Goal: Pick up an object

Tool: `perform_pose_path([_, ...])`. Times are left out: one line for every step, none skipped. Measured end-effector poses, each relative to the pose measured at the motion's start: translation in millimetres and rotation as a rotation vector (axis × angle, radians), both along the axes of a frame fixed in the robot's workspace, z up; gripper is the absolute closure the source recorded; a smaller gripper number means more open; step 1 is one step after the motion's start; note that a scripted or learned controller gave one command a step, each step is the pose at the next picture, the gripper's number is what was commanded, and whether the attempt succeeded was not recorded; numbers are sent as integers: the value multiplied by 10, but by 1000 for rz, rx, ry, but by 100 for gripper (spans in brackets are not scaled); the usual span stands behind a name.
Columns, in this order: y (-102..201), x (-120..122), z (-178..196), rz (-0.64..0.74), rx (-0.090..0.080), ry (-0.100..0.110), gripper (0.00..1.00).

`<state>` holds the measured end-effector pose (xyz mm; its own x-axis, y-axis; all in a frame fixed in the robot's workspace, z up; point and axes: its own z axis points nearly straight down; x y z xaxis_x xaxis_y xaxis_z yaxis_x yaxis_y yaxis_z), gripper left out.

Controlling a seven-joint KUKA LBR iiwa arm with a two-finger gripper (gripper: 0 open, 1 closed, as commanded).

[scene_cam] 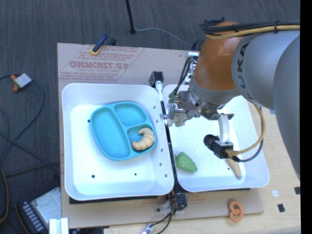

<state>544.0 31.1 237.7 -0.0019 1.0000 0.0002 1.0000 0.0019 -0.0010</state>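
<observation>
A small green lump [185,162] at five o'clock below the jaws [176,112] — whose opening I cannot tell — looks light, soft, best pinched across its middle.

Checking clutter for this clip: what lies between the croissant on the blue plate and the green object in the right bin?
In the camera view, between the croissant and the green object lie the blue plate's rim, bare white floor, and the two bins' adjoining walls.

"CHEMCAST GP" in red on cardboard sheet [102,65]; "KU" on arm [243,57]
</observation>
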Motion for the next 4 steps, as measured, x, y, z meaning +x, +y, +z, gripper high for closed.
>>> perform_pose_path([364, -602, -213, 0, -1, 3, 100])
perform_pose_path([359, -599, -211, -1, 0, 2, 0])
perform_pose_path([359, -599, -211, -1, 0, 2, 0])
perform_pose_path([1440, -579, -1497, 0, 5, -9, 0])
